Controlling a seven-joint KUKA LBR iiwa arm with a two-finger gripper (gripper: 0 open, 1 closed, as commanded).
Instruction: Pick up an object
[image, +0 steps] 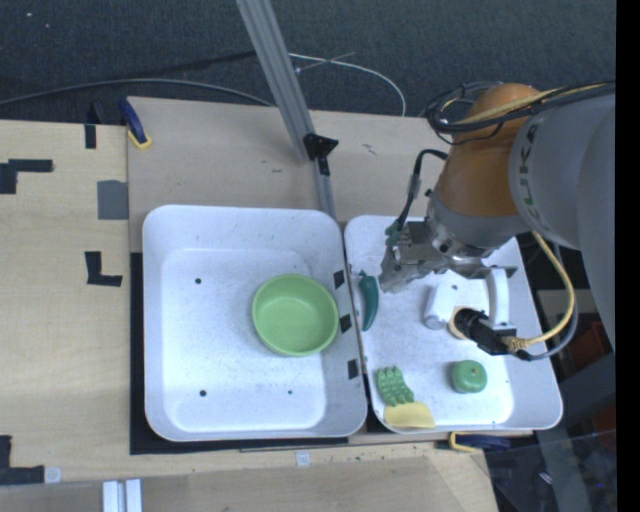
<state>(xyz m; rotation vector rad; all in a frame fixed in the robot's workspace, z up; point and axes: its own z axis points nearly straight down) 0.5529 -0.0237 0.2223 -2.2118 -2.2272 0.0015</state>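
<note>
While the grey arm (560, 150) with its orange band reaches in from the right, we see the hand (398, 268) low over the upper left part of the right bin (530, 400). It sits close to the wall that the two bins share. Its metal parts are dark and crowded together from this angle, so we cannot tell how far the hand is open. We also see nothing clearly between its tips, so we do not say that it holds a thing.

Just below and left of the hand lies a dark green curved object (368, 300), long and narrow, next to the dividing wall. It is very near the hand, but we cannot tell if they touch.

Lower in the same bin there is a light green ridged piece (392, 383), and a yellow piece (409, 415) lies against it near the front rim. A round green object (467, 377) rests to the right of these, well apart from the hand. A white cylinder-like part (440, 303) is seen under the wrist.

The left bin (190, 250) carries a light green bowl (295, 315), upright, near its right side. Both bins stand on the wooden surface (60, 300).
</note>
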